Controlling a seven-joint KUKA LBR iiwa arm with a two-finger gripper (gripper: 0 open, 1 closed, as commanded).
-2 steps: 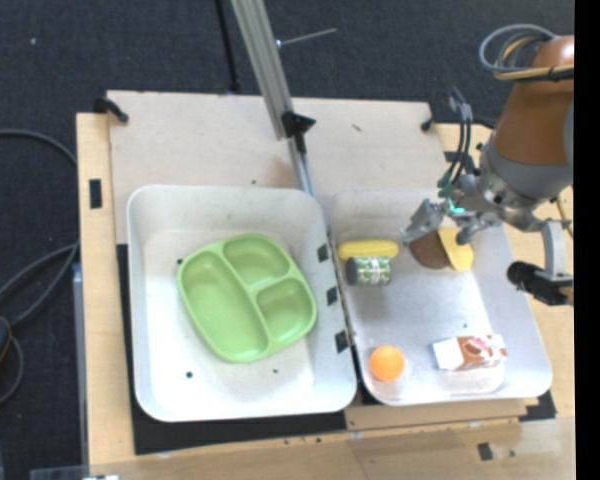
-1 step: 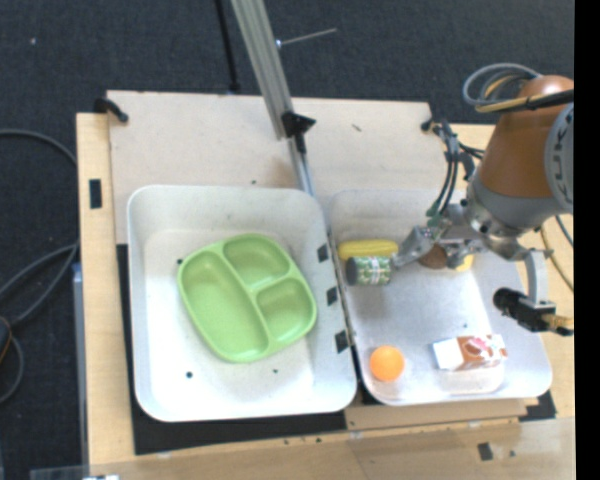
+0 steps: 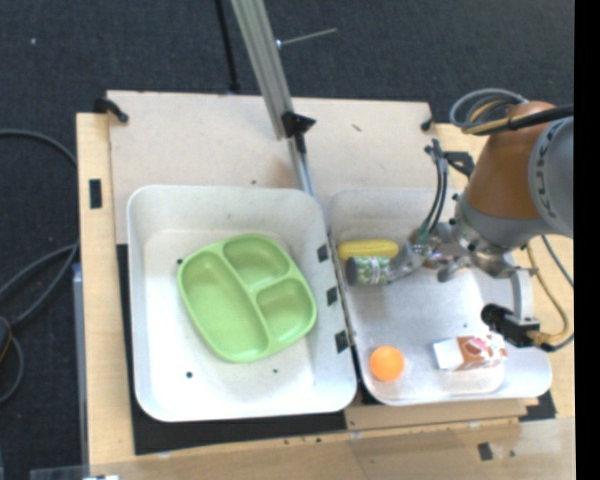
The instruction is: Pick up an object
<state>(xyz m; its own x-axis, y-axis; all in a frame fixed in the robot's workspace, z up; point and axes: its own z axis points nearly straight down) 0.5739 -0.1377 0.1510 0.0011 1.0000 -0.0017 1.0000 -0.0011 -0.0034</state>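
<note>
The right bin [image 3: 420,313] holds a yellow corn-like piece [image 3: 368,249] at its far left, with a small green can [image 3: 368,271] lying just in front of it. An orange ball [image 3: 386,364] rests near the bin's front left. A white and red packet [image 3: 470,353] lies at the front right. My gripper [image 3: 418,256] is low over the bin's far middle, its tip right beside the green can's right end. The grey arm with its orange band [image 3: 510,168] comes in from the right above it.
The left bin [image 3: 155,218] carries a green divided plate [image 3: 247,296]. A metal camera post [image 3: 270,68] slants up from between the bins at the back. Cables [image 3: 480,108] loop beside the arm at the back right.
</note>
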